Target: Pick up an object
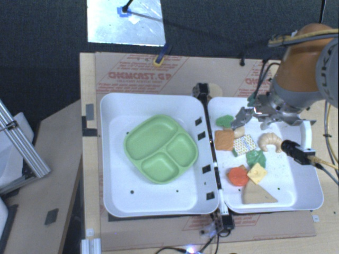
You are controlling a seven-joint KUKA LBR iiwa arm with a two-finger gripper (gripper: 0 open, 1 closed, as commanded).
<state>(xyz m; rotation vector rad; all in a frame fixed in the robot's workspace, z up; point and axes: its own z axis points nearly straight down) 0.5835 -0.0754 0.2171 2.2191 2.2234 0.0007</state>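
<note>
My gripper (pixel 253 117) hangs over the back part of the right bin (pixel 310 187), under the orange and grey wrist. Just beneath and to its left lie a green leafy piece (pixel 225 121) and an orange toast square (pixel 224 140). A patterned square (pixel 243 145) and a tan croissant (pixel 270 140) lie just in front of the gripper. Closer to the front are a green piece (pixel 256 156), a yellow cheese slice (pixel 258 172), a red tomato (pixel 238 177) and a tan wedge (pixel 258 195). Nothing shows held in the gripper.
The left bin (pixel 114 194) holds a green divided plate (pixel 160 148). A black divider with clips (pixel 209 147) runs between the bins. A black connector and cable (pixel 295 151) stick out from the arm over the right bin's right side.
</note>
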